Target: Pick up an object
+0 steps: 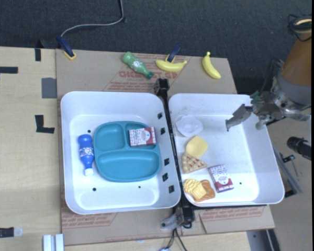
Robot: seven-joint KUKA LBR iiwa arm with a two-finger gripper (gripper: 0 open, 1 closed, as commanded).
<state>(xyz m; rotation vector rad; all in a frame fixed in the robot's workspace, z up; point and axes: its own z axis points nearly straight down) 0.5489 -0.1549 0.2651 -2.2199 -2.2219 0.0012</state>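
My gripper hangs over the right part of the right bin, open, with nothing between its fingers. In that bin, to the gripper's left, lie a clear crumpled cup, a yellow block, a waffle wedge, a small red carton and a toast-like piece. The left bin holds a teal divided tray with a red carton lying on it, and a blue bottle beside the tray.
Behind the bins, on the cardboard, lie a green bottle and two bananas. A black clamp sits on the divider between the bins. The arm's body stands at the right.
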